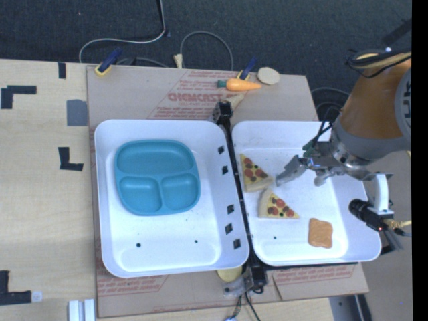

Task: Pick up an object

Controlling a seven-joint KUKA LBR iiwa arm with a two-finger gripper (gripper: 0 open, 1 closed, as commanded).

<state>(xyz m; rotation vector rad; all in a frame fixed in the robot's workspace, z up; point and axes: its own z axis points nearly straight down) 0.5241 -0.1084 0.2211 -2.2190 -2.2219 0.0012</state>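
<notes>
Two pizza slices point(254, 172) below slanted arm point(374, 112), fingers point(289, 174) spread narrowly, holding nothing.

A blue divided tray point(158, 177) sits in the left white bin point(107, 246); a toy carrot point(242, 84) lies on cardboard point(160, 95) behind both bins.
</notes>
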